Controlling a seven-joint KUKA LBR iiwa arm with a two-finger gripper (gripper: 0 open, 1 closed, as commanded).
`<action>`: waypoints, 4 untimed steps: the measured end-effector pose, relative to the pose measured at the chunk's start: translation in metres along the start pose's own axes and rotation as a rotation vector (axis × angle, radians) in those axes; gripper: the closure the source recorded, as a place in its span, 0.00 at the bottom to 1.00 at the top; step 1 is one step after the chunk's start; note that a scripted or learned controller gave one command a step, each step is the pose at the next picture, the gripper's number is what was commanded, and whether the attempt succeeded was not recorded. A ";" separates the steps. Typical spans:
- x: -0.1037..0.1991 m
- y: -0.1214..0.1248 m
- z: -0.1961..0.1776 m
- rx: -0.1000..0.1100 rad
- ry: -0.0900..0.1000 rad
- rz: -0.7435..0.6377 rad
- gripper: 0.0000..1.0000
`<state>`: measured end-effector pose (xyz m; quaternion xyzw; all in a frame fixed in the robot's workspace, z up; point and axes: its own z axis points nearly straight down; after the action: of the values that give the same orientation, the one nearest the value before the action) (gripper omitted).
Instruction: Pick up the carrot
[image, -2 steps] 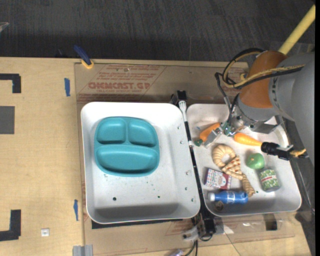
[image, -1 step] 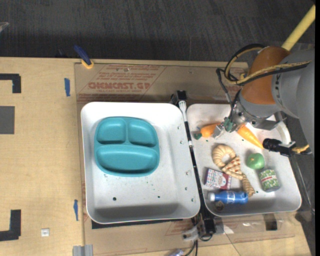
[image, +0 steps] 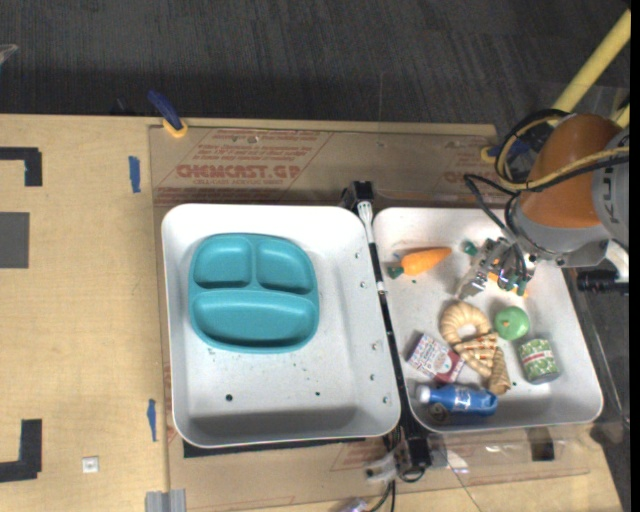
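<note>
Camera view looks down on two white bins side by side on the bench: the left bin (image: 200, 400) carries a teal divided plate (image: 253, 291), and the right bin (image: 575, 395) carries the clutter. The carrot (image: 422, 261) lies near the right bin's far-left corner, alone on bare floor, well apart from the heap toward the near edge. Its long axis runs roughly parallel to the bin's far edge, tilted a little, with the green stub toward the divider between the bins and the orange body pointing toward the arm's side. The gripper (image: 497, 268) hangs over the bin's far-right part, and the carrot sits directly to its left at about the same depth in the bin, near but not touching. Whether the fingers stand apart or together I cannot tell (the metal tip is small and tangled with cable colours here); nothing shows between them. My judgement is that the coming move turns on a short sideways travel toward the divider along the far edge, with the fingers set across the carrot's narrow width. Nearer the front edge lie a croissant (image: 465, 321), a green apple (image: 512, 322), a green can (image: 538, 359), a red-and-white packet (image: 432, 356) and a blue bottle (image: 460, 399), none in the way.
</note>
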<state>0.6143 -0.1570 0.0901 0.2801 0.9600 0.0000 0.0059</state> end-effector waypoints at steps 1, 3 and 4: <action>0.000 0.001 0.001 -0.001 -0.001 -0.001 0.00; 0.056 0.038 0.000 0.000 0.004 0.281 0.00; -0.002 0.072 0.002 0.007 0.010 0.629 0.00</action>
<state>0.6547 -0.0975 0.0881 0.5635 0.8261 -0.0002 -0.0003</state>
